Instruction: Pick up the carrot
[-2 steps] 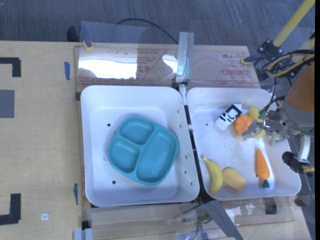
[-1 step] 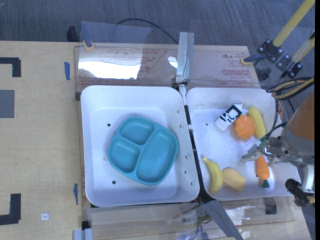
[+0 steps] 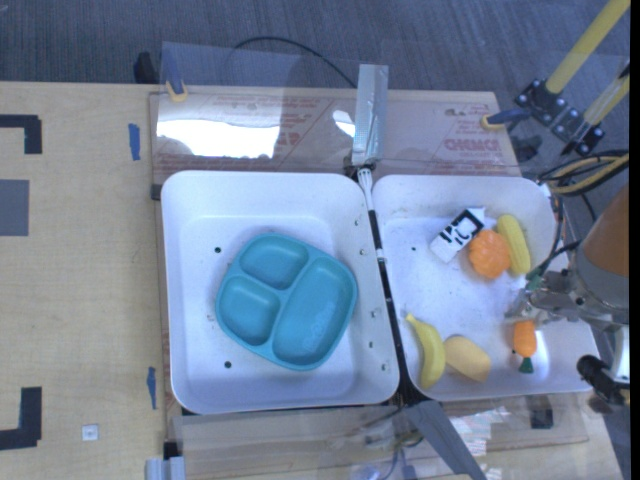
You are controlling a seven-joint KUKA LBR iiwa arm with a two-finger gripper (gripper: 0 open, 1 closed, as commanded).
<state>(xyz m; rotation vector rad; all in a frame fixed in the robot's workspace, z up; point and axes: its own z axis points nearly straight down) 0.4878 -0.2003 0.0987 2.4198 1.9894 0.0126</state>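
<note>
The little carrot (image 3: 525,340) lies near the right edge of the right bin (image 3: 440,268), standing up-and-down in the view. The jaws (image 3: 548,306) hang just above-right of it; their state is hidden.

A robotics lab: taped wooden bench (image 3: 70,298), white bins (image 3: 180,268), cables (image 3: 290,48).

Faint red print ran across the clear panel (image 3: 300,118) behind the bins, too blurred to read. The small black-and-white box (image 3: 458,233) bore unreadable white marks.
</note>
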